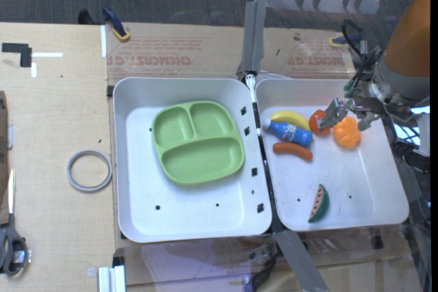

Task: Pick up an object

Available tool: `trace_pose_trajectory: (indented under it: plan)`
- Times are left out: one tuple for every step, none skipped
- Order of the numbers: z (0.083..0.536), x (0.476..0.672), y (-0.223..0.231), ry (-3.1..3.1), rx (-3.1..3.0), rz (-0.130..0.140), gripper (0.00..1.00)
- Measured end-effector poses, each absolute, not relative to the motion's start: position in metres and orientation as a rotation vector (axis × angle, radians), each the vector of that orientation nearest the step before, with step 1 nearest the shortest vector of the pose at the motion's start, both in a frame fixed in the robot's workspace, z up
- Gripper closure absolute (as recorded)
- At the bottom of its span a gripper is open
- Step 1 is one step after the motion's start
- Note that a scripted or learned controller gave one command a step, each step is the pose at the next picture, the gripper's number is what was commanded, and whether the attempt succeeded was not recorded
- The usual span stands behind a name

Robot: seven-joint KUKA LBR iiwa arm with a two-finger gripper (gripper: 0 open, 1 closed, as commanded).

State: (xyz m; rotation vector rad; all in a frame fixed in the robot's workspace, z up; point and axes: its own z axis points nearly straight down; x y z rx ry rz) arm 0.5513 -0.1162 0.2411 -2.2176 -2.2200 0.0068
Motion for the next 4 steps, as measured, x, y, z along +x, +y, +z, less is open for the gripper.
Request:
trace_pose_trajectory:
  plan:
    - [0.090, 0.589, -0.096, -2.219, -2.222, 0.004, 0.00]
    - [0.096, 0.588, -0.097, -2.212, -2.224, 0.008, 1.00]
    - [0.096, 0.588, -0.097, -2.213, -2.223, 0.008, 0.00]
    - [0.103, 0.588, -0.099, -2.207, -2.225, 0.012, 1.00]
